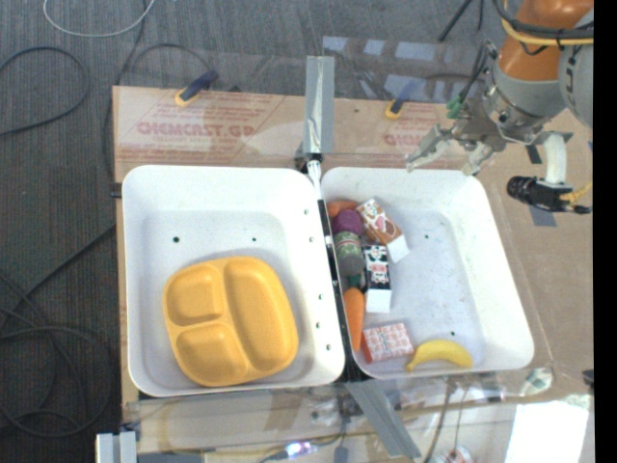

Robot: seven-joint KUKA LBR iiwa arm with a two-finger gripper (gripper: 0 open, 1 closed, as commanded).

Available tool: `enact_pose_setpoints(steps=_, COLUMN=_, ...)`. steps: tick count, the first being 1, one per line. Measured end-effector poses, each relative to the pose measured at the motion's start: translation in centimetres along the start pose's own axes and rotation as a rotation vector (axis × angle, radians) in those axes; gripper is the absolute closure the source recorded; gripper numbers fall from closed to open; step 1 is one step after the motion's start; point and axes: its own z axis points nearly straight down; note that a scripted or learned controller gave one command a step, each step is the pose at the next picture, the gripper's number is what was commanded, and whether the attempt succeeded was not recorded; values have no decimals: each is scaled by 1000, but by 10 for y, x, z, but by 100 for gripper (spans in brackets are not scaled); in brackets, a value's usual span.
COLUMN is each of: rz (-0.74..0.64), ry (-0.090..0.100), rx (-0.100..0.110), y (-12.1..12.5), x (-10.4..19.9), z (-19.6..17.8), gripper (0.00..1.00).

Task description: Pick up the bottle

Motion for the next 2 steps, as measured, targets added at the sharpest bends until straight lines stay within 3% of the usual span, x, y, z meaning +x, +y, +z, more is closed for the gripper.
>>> enact_pose_setpoints(steps=1, rz=248, ry=0, rx=1, y=-34, x=-83, z=110, gripper=0)
enact_pose_setpoints(steps=2, rz=608, ry=0, rx=-7, y=-110, x=-22, z=176, gripper=0)
